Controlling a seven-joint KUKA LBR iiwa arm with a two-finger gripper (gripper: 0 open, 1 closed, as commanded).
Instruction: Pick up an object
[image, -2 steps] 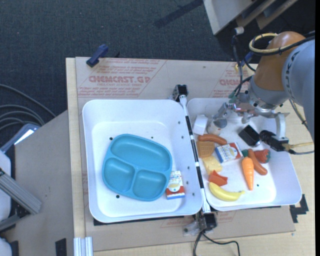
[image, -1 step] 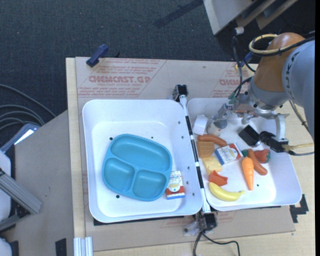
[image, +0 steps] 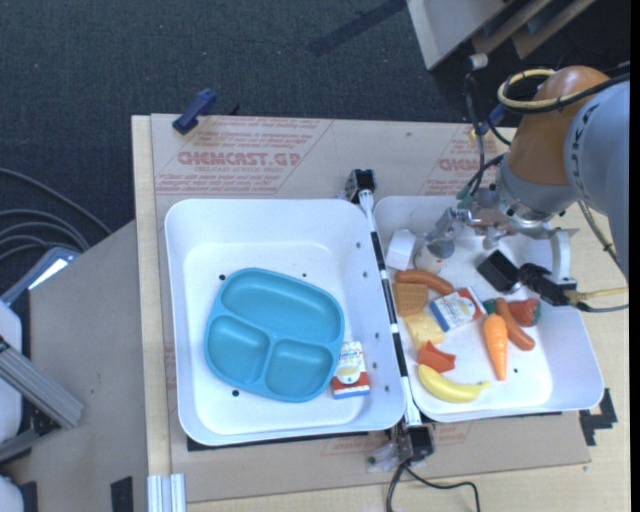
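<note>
Lying close to the claw, toward the bin's front, a heap of toy food is seen: a sausage, a small blue and white box, a carrot and a banana. A small white thing is seen just beside the claw, on the side away from the arm. No object is seen gripped. Whether the claw is wide or narrow cannot be told.

The reaching-down step seems to be in hand, and nothing is picked yet. For the next move, one toy should be chosen, and the claw should be set right over it and closed.

The toys are kept in the right white bin. Farther from the claw, the left white bin holds a blue divided plate and a little carton. Both bins rest on a brown board, with dark floor beyond.
</note>
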